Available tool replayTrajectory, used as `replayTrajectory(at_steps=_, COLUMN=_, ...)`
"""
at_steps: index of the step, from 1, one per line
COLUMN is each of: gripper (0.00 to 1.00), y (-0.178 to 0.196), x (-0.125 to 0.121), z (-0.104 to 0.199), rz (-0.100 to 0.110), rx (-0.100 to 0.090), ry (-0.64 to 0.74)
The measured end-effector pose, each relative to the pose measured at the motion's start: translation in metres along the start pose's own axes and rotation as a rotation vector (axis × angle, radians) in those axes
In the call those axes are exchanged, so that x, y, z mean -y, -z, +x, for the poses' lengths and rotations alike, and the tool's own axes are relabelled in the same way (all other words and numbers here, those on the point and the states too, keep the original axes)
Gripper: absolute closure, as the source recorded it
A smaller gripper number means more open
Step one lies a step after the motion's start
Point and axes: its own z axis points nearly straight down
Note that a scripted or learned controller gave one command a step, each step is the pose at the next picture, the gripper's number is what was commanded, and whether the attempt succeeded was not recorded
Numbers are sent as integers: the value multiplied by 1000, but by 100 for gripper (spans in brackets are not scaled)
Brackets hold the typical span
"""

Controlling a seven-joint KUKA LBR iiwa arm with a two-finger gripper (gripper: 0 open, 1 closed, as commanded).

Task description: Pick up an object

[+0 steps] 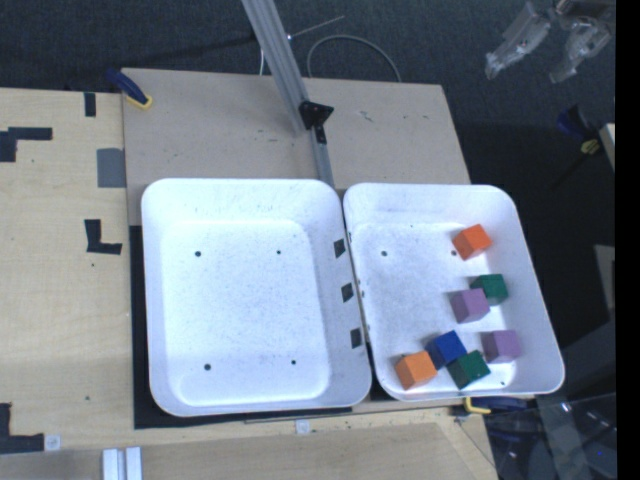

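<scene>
Blocks crowd the right bin (520, 230) from three to six o'clock, likely settled against its walls: orange block (471, 240), green block (490, 288), purple block (467, 304). Gripper (548, 46) hovers at one o'clock, off the bench, fingers seemingly apart, though blurred; nothing held.

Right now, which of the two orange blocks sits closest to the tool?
The orange block alone at the right bin's far end, nearest the tool; the other orange block sits in the near cluster.
</scene>
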Motion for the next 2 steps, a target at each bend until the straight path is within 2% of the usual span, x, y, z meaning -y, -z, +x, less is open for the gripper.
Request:
replayTrajectory(at_steps=1, gripper=0, y=0, x=18, z=60, rz=-1, rx=-1, ry=2)
replayTrajectory(at_steps=2, gripper=0, y=-50, x=10, z=141, rz=4, rx=-1, ry=4)
